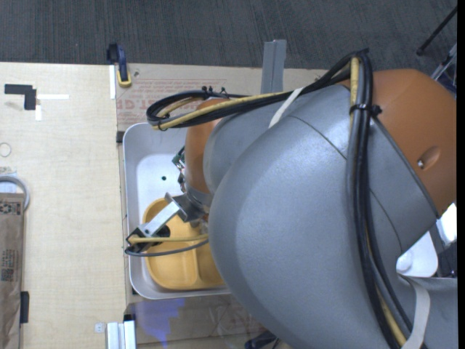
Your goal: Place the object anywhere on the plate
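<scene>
A yellow plate point(173, 266) with raised dividers lies in the near part of the white bin point(131, 187). The big grey and orange arm covers most of the bin from the right. Its gripper point(189, 206) hangs low over the plate's far edge, largely hidden under the wrist. I cannot make out any loose object on the plate or on the bare white floor of the bin beyond it.
Pale wooden bench spreads to the left of the bin. On it are a black L-shaped piece point(22, 93) at the far left, a blue clamp point(114, 54) at the back edge and a brown paper bag point(10, 264) at the left border. A grey post point(274, 54) stands behind the bin.
</scene>
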Controlling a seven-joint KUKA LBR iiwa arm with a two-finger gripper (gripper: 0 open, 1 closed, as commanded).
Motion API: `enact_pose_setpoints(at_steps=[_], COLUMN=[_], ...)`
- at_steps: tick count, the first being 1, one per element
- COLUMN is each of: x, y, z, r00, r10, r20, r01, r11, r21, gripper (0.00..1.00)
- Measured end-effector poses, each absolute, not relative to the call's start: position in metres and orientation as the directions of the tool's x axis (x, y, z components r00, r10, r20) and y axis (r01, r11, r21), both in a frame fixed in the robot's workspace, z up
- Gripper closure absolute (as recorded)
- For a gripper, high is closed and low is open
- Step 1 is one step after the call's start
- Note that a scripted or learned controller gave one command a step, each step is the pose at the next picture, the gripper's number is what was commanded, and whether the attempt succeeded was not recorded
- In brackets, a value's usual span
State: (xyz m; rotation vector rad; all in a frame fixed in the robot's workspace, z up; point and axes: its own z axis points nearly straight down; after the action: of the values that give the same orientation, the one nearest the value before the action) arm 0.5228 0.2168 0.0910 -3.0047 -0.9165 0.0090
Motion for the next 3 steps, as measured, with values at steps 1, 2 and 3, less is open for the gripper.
enact_pose_setpoints(at_steps=[1,2,3], x=[0.4902,0.4890,0.4869], y=[0.2254,0.2255,0.2259], z=[0.1013,0.1013,0.1013], r00=[0.821,0.703,0.461], r10=[0.570,0.711,0.887], r20=[0.033,0.025,0.015], r01=[0.569,0.711,0.887], r11=[-0.822,-0.703,-0.461], r21=[0.021,0.022,0.021], gripper=[1.00,1.00,1.00])
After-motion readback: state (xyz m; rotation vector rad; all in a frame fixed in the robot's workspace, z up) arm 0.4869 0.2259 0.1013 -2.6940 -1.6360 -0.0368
